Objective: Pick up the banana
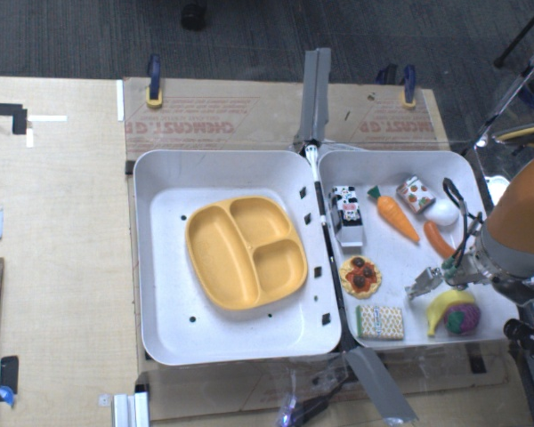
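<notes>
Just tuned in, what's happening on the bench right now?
The arm reaches in from the right, with its gripper low in the right bin, just up and left of the banana, which lies by a purple and green toy. Nothing is between the fingers, so the banana is not yet picked up. Carrots, a pizza toy and a cracker lie nearby. The left bin holds a yellow divided plate.

The flat brown cardboard sheet (249, 114) under the far edge of the two bins carries red printed lettering, upside down from this camera; it appears to read "CHEMCAST GP", though the letters are too small to be sure
</notes>
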`<state>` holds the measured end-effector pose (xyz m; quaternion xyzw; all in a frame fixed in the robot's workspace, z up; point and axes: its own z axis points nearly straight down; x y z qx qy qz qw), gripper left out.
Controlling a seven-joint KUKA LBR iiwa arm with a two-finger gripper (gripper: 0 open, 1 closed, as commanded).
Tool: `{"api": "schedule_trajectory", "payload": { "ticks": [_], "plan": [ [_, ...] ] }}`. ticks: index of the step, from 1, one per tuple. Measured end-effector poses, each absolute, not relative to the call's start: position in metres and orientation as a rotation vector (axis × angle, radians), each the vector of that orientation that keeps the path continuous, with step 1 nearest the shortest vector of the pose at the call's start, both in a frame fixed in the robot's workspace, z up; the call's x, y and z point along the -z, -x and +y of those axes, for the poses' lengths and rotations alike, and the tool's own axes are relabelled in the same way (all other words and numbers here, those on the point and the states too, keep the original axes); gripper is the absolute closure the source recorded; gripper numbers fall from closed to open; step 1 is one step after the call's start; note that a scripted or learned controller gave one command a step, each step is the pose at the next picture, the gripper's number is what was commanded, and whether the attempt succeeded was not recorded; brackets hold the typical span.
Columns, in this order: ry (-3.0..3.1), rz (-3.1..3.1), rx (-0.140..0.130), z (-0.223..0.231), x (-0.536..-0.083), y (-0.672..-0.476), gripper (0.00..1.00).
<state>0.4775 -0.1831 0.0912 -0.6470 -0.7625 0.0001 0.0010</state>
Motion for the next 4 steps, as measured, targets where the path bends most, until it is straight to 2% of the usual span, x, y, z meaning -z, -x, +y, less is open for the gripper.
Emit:
{"api": "schedule_trajectory", "payload": {
  "ticks": [1,4],
  "plan": [
    [2.008,-2.407,0.009,-0.2163,-0.0915,-0.4792,0.0],
    [2.008,-2.408,0.009,-0.2163,-0.0914,-0.4792,0.0]
  ]
}}
